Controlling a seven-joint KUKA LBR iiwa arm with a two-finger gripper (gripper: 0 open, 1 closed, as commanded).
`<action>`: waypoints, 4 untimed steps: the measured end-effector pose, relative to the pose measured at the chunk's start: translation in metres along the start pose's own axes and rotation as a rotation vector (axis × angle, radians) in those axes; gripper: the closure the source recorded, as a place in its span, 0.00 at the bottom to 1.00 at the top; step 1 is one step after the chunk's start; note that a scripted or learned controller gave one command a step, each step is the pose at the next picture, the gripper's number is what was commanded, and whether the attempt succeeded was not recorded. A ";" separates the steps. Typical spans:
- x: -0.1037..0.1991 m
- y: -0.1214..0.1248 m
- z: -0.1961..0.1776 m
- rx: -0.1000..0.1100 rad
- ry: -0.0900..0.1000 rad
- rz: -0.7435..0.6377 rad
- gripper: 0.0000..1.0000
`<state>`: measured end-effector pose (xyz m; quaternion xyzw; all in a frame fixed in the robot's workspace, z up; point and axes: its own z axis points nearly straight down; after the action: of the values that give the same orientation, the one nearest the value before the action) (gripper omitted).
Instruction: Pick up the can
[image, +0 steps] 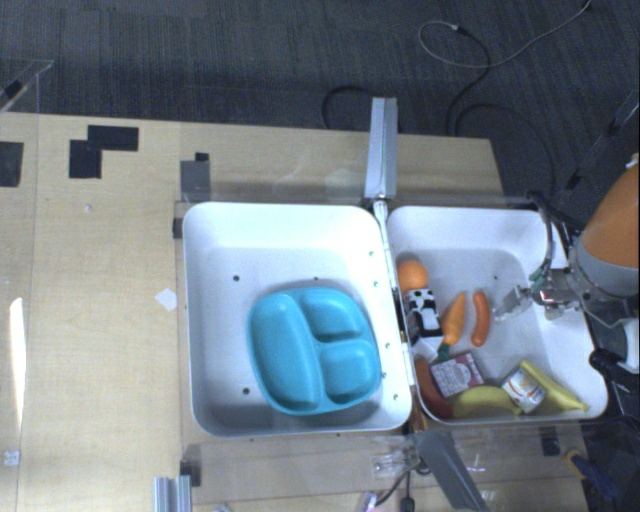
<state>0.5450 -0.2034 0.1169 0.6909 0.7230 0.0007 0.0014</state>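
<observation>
The can (523, 390) is small, with a pale label and a silver end. It lies on its side near the front of the right bin (470, 235), tucked between two yellow bananas (484, 401). My gripper (520, 299) hangs over the right side of that bin, behind the can and well apart from it. Nothing shows in its grasp. The grey arm with its orange band (612, 228) comes in from the right edge.
In the right bin also lie an orange (412, 274), a black-and-white item (424, 311), a carrot (454, 317), a red sausage (481, 317) and a dark red packet (455, 375). The left bin (215, 300) holds a blue divided plate (314, 349). A metal rail (382, 150) stands behind the bins.
</observation>
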 end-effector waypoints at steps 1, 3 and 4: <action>0.005 -0.019 0.027 -0.009 0.008 0.359 0.00; 0.018 0.045 0.016 -0.015 0.000 0.318 1.00; 0.024 -0.030 -0.027 -0.002 0.000 0.100 1.00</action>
<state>0.5138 -0.1807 0.1438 0.7263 0.6874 0.0015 0.0020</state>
